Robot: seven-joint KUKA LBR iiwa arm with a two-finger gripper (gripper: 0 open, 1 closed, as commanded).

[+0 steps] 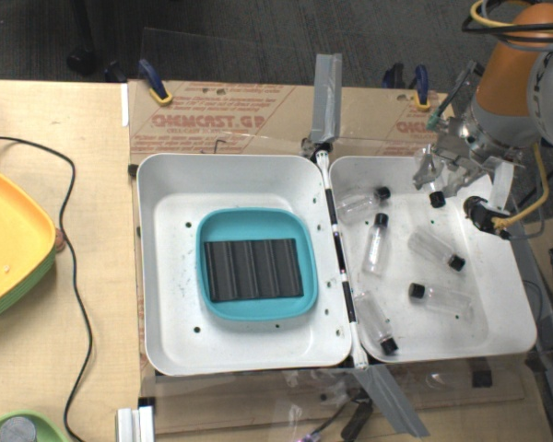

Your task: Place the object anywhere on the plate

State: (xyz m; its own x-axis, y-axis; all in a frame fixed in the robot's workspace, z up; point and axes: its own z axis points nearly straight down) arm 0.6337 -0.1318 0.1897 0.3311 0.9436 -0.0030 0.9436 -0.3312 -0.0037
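Note:
A teal rectangular plate (254, 312) with a dark ribbed centre lies in the left bin (166, 247). Several clear vials with black caps lie scattered in the right bin (424, 334): one near the divider (376, 244), one at the upper left (359, 202), one toward the right (436, 245), one lower down (440, 296). My gripper (438, 180) hangs over the upper right corner of the right bin. A small black cap (437, 198) shows just below it; whether it is held I cannot make out.
A yellow dish (9, 238) and a black cable (74, 247) lie on the wooden bench to the left. Clamped cardboard (212, 118) stands behind the bins. A metal bar (327, 99) rises at the divider between them.

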